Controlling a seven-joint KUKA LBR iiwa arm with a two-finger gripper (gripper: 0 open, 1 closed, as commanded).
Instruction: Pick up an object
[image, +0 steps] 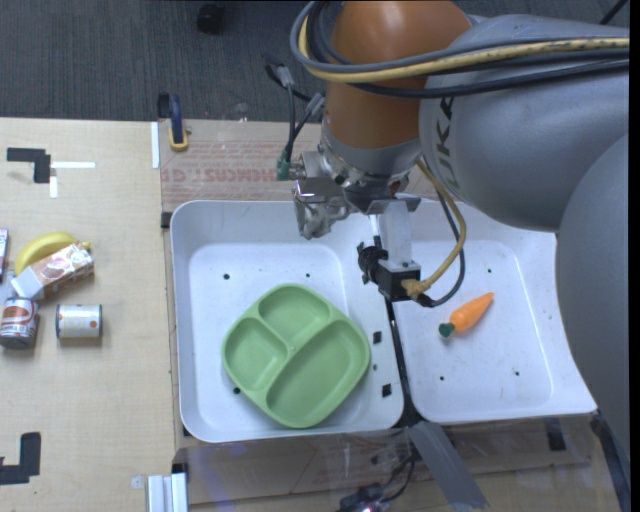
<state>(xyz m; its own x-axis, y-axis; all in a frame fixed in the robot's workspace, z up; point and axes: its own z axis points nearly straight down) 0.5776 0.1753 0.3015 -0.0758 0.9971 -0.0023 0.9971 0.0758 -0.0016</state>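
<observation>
One green plate (297, 355), one carrot (468, 314), two bins (190, 300); tool (318, 222) grip unclear.

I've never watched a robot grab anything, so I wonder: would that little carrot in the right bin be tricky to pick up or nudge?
Probably a bit. The carrot looks rounded and tapered, so a nudge would likely roll or swing it across the smooth right bin. Its glossy orange skin suggests a plastic toy, likely light and stiff, which might slip from a pinch near the narrow end.

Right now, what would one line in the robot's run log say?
tool: above left bin's back edge, nothing seen held | green plate: left bin | carrot: right bin | pick: not yet done
</observation>
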